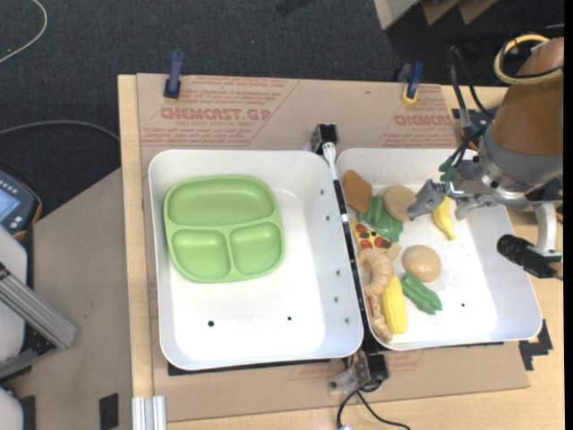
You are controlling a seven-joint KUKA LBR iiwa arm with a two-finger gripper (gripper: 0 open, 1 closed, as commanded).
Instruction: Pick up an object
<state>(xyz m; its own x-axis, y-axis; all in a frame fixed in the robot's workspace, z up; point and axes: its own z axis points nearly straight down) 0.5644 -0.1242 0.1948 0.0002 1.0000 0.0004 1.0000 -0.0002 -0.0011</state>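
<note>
Two white bins sit side by side on a brown board, split so one feeds and the other receives. The right bin (501,321) holds a pile of toy food, crowded against its left wall. The left bin (269,330) holds a green divided plate (224,228), lying flat near the upper left with nothing in its three sections.

The arm (528,124) reaches in from the right, over the upper part of the right bin. The gripper (445,200) hangs low there, metal fingers spread fairly wide, one prong out toward the pile. A small banana (443,218) lies right at the fingertips, touching or just under them. I cannot tell that it is actually pinched between them, so I would not call it held. My guess is the banana is the target, since the claw is centred on it.

Rest of the pile: a brown bread-like piece (358,189) at the top, green leafy bits (380,218) beside it, a round bun (422,262) in the middle, corn (394,310) low and a green pepper-like piece (423,296) next to it.

Two clamps, a blue clamp (174,73) and a yellow clamp (412,86), pin the board at its far edge, probably to stop it sliding.

Writing: the board (224,115) carries "CHEMCAST GP" printed in red, repeated near the right clamp, with small print beneath that is too small to read.
</note>
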